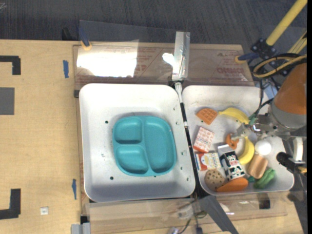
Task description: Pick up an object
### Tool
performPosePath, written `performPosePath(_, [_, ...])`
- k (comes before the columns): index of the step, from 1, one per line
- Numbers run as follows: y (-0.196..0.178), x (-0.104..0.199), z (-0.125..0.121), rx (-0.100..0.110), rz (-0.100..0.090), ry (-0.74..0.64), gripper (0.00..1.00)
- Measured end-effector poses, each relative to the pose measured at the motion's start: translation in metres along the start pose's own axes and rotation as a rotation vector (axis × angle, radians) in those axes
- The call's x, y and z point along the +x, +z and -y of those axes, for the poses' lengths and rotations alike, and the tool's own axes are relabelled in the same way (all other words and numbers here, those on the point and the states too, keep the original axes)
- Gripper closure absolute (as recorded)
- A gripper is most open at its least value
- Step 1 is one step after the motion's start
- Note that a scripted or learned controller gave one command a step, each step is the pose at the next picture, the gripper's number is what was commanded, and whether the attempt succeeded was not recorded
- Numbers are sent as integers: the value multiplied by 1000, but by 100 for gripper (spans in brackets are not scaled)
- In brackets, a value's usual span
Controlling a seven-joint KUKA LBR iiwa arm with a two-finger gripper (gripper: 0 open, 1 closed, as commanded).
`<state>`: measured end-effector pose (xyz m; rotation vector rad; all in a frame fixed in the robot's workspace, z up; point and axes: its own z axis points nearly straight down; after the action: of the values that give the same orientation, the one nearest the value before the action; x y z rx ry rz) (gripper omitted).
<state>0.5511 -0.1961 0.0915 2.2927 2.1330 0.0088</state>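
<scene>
Metal pincer (245, 128) hangs low in the right bin (219, 92), just beside a yellow banana (235, 114); whether it is released or clenched cannot be told.

A single fixed camera looks down from above the table (34, 130) at a slight slant, from moderate height. Both white bins lie within view: the left bin (92, 101) near centre, the right bin (214, 94) toward 3 o'clock. The arm (292, 101) enters from 3 o'clock.
</scene>
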Motion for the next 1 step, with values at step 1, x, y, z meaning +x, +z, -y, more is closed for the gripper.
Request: performPosePath(1, [-1, -13, 7, -4, -14, -169, 0])
